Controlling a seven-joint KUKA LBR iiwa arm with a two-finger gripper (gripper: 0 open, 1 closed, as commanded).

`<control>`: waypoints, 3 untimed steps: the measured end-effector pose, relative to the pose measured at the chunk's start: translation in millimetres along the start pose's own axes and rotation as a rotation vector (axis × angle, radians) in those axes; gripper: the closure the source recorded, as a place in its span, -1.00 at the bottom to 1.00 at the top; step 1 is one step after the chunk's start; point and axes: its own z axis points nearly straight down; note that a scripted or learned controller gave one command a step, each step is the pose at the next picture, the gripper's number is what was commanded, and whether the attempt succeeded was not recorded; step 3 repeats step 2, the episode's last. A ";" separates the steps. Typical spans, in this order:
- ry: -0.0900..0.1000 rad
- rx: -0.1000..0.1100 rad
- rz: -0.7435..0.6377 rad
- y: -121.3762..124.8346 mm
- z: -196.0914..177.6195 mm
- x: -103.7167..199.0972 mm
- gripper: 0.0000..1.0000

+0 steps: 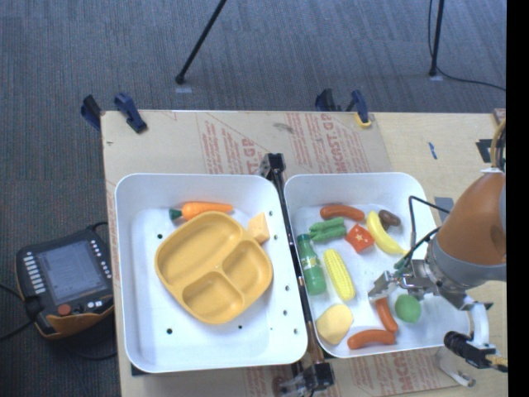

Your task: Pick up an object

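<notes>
My claw hangs low over the right bin, at about 4 o'clock in it. I cannot tell how far open it is. A green ball lies just beside it at 5 o'clock, a corn cob at 9 o'clock. The left bin holds 1 yellow plate on the worktop.
</notes>
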 end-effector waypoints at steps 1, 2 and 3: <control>0.001 0.000 0.005 0.0 -9.8 0.0 1.00; -0.001 -0.002 -0.055 -15.6 -105.5 69.8 1.00; -0.001 -0.002 -0.055 -15.6 -105.5 69.8 1.00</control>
